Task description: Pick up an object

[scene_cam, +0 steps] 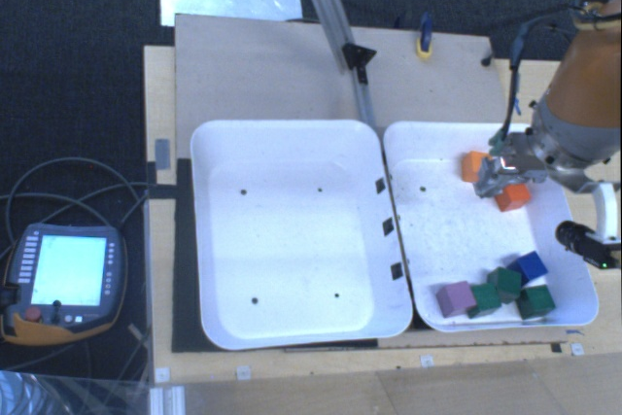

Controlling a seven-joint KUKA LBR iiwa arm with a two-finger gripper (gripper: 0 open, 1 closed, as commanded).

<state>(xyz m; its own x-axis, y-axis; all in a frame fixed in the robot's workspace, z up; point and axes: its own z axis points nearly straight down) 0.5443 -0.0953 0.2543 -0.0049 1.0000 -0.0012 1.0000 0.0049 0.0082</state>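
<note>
End effector: the end effector (500, 172) hangs low in the right bin (457, 238), in that bin's upper right part; its metal tip sits between two orange blocks, and whether it is spread or closed, or has hold of anything, I cannot tell from this slanted view.
Nearest blocks: an orange block (473, 165) lies just to the left of the tip, and a darker orange-red block (513, 196) lies just below and right of it, both close enough to look as if they touch the metal.
Other blocks: at the near right corner of the right bin a cluster sits together, a purple block (453, 297), three green blocks (504, 283) and a blue block (531, 265), well apart from the end effector.
Left bin: the left bin (209, 238) stands beside the right bin, sharing the middle rim.
Desk: the desk (262, 68) carries both bins; left of the left bin, on the dark floor, lies a control pendant (63, 282) with a lit screen.
Doing the step well: my judgement is that the grasp should centre on one orange block only, come straight down, and lift only once the block is truly caught.
Writing: none can be read; the pendant's screen is too bright and small.
</note>
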